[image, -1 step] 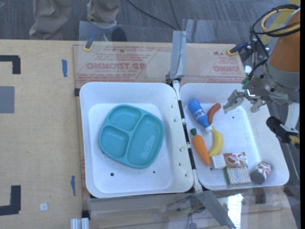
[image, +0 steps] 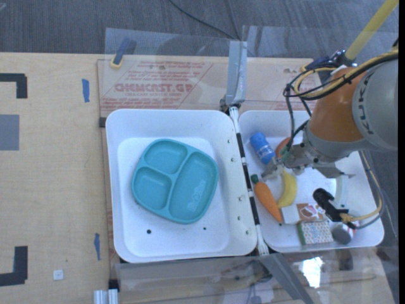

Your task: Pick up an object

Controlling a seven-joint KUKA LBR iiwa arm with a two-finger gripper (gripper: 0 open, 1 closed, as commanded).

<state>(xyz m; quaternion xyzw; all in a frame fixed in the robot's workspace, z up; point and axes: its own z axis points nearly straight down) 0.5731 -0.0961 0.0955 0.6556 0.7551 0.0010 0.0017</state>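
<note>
Camera view | tool [image: 282,164] over right bin [image: 272,122], beside banana [image: 288,190] | open or closed: cannot tell

You have one thing in the left bin [image: 120,170]: a teal plate [image: 175,180] with three compartments, lying flat near the middle. The rest sit in the right bin [image: 372,236]. A blue bottle [image: 261,147] lies on its side near that bin's upper left, with an orange object [image: 281,148] just beside it, partly hidden. Below them you'll see a yellow banana [image: 288,190], and a carrot [image: 268,199] with a green top slanting just beside it. Along the near edge lie a small printed card [image: 308,211], a green patterned pad [image: 316,233] and a grey round piece [image: 341,235].
</note>
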